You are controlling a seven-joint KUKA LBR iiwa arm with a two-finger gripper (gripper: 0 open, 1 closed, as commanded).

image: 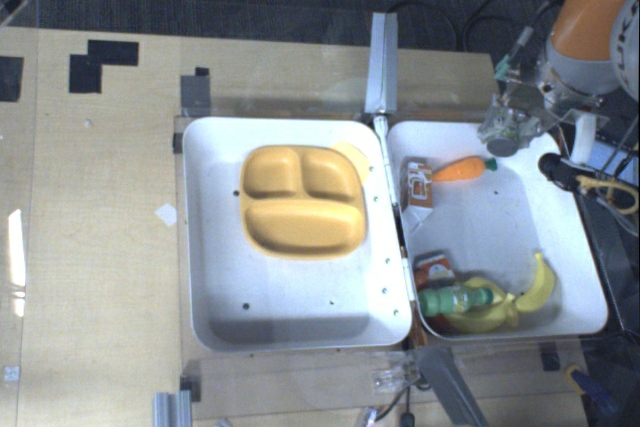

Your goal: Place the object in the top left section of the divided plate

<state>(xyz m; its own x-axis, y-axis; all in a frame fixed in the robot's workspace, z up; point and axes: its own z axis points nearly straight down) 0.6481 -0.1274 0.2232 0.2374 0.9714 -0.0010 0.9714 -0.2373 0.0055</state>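
A pale wooden desk [100, 215] carries two shallow white bins side by side, with dark grey carpet beyond its far edge and a thin cable looped on that floor toward one o'clock. Black tape patches [103, 62] mark the wood at ten o'clock. The left bin [215, 315] holds a yellow divided plate [303, 199], two small sections at twelve o'clock of it and one wide section at six. The right bin [520, 225] holds a carrot [459, 170] near its far rim, a small packet [418, 185] just at nine o'clock of the carrot, and a green bottle [455, 299] and a banana [525, 295] along its near edge. The gripper [503, 130] hangs over the right bin's far rim, just at two o'clock of the carrot; I cannot tell how it stands. A metal rail [381, 65] rises between the bins.
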